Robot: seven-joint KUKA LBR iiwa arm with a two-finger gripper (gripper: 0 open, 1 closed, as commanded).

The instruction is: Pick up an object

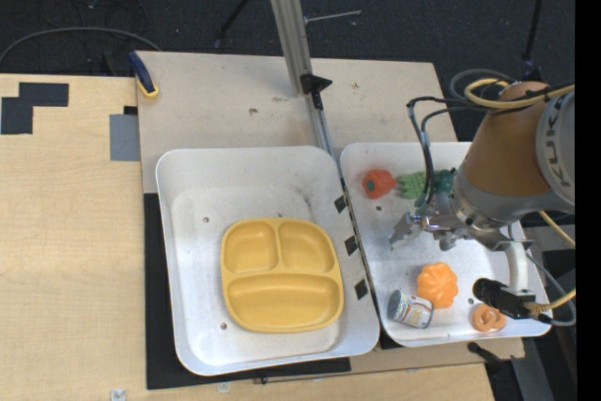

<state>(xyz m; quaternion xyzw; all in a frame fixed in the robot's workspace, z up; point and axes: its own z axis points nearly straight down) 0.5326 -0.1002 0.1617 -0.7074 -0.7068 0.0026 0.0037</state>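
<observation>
1. Although parts of white letters can be seen at the right edge of the arm (526, 146), the writing is cut off and cannot be read; no other brand or label can be made out.
2. The gripper (427, 225) is seen over the right bin (371, 296), its metal parts tangled with cables, so whether the fingers are wide or narrow cannot be told, and nothing is visibly held between them.
3. Just below the fingers, an orange pumpkin-shaped toy (438, 284) is seen lying in the right bin.
4. Below and left of the fingers, a small can (411, 310) lies on its side; its printed label is too small to be read.
5. Above and left of the fingers, a red-orange round toy (378, 183) is placed, with a green leafy item (411, 185) beside it, partly hidden by cables.
6. Below and right, an orange ring-shaped piece (486, 318) is partly covered by a black part.
7. Well to the left, a yellow divided plate (280, 274) lies in the left bin (188, 202) on the surface (225, 99).
</observation>
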